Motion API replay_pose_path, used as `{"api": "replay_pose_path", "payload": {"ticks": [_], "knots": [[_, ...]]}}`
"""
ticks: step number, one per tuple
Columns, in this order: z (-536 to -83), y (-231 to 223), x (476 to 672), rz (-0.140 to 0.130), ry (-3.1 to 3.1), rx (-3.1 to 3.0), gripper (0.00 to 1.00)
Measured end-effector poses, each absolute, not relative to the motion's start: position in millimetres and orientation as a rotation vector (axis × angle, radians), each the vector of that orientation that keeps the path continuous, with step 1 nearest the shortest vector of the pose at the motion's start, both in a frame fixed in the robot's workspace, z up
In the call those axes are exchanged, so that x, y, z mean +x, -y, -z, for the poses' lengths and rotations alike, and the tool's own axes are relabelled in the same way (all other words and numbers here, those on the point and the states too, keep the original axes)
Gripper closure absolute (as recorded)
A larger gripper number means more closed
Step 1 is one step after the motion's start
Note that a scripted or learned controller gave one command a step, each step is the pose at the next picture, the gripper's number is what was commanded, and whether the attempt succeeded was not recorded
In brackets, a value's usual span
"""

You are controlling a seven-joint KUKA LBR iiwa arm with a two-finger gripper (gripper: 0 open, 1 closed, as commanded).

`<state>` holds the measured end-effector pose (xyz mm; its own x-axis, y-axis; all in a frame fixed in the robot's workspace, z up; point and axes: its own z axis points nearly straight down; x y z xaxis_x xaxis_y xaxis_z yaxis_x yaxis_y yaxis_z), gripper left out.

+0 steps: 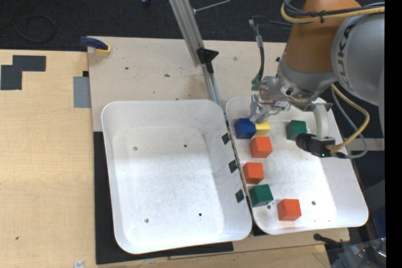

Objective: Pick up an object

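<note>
I am hovering the hand point(260, 111) just above the yellow block point(262, 127), beside the blue block point(245, 128). Nothing is lifted yet; I cannot tell its grip state.

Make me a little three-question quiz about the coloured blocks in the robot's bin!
1. How many orange blocks lie in the right bin?
2. True or false: the yellow block touches the blue block.
3. Which block sits nearest the gripper: A) blue, B) the green block by the divider, C) the front orange block?

Key: 1. three; 2. true; 3. A.
</note>
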<state>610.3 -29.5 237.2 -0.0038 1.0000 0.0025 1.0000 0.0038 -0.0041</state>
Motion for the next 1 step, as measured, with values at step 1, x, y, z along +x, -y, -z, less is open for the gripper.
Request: {"api": "replay_pose_path", "payload": {"ticks": [1], "knots": [[-242.4,-23.5,584.3,-0.003,2.222,-2.213,1.0]]}}
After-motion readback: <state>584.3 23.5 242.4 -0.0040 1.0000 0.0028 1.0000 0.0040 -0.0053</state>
